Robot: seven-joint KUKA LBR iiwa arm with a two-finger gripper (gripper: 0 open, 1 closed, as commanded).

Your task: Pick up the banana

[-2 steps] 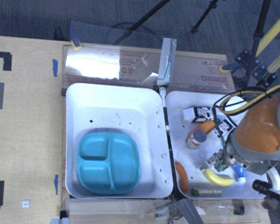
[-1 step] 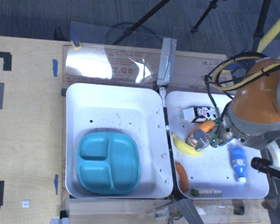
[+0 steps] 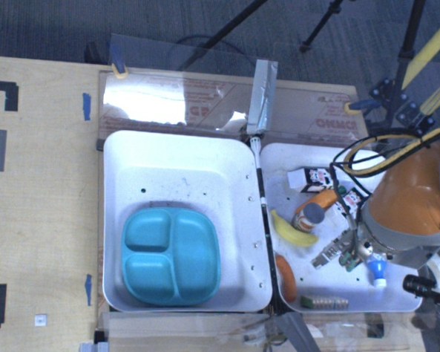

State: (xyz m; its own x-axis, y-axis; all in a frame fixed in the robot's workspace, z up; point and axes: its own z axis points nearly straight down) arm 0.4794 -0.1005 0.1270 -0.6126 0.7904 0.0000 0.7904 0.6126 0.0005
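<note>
orange carrot-like piece (image 3: 286,277) lay at the right bin's (image 3: 390,305) near-left corner, and you had a blue divided plate (image 3: 171,255) in the left bin (image 3: 176,161). banana (image 3: 292,232) lay in the right bin near its left wall, beside an orange bottle (image 3: 313,211). gripper (image 3: 333,251) hung just right of the banana, apart from it; how wide it stood, you couldn't tell. farther back, a black-and-white packet (image 3: 311,177).

Fixed above the bench, looking down at a slant on both shallow white bins (image 3: 180,158) side by side, near enough to fill most of the frame; grey carpeted floor (image 3: 178,13) beyond.
</note>
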